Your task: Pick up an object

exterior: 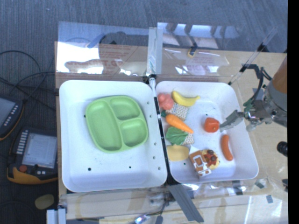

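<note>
I'm at the right rim of the right bin (243, 169), my gripper (232, 119) reaching in low, and from this slanted look I cannot tell whether my fingers are spread or pressed together; nothing shows between them. The red tomato (211, 124) sits just beside my tip, the sausage (226, 147) just below it. Risk here: the tomato is round and smooth, so if I close off-centre it may squirt away toward the middle of the bin, and a low sweep could nudge the sausage too. The bin wall is close on my side, so a clumsy descent could catch the rim. Contents of this bin: a banana (184, 98), a pink piece (164, 100), a carrot (178, 122), a green leafy piece (176, 135), a yellow piece (177, 153), and a decorated toast-like piece (203, 161) near the front. The left bin (74, 171) holds a green divided plate (117, 123), its compartments bare.
</note>
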`<state>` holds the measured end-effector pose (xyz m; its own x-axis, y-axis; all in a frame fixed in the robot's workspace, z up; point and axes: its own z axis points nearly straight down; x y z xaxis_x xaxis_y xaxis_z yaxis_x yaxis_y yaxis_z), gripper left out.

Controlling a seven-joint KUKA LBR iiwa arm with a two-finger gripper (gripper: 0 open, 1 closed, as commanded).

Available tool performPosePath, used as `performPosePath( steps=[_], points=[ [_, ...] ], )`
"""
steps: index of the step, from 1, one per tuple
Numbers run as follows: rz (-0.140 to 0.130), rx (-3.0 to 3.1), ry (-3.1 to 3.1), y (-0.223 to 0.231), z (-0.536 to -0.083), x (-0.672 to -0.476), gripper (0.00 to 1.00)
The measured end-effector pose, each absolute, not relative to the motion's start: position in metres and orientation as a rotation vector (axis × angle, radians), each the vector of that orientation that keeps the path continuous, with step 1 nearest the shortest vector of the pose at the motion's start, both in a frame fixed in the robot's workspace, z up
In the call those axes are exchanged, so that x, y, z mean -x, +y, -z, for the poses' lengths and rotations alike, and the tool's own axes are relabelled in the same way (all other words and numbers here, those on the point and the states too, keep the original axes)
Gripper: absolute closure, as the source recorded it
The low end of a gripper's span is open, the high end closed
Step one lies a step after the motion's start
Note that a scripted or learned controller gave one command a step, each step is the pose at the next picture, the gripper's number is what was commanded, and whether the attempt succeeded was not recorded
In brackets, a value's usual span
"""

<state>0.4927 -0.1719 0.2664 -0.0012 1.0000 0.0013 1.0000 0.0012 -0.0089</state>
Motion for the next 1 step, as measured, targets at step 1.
performPosePath(
  steps=[1],
  points=[
    [-0.009, 2.391, -2.025, -0.2237, -0.1711, -0.4826, 0.00]
  ],
)
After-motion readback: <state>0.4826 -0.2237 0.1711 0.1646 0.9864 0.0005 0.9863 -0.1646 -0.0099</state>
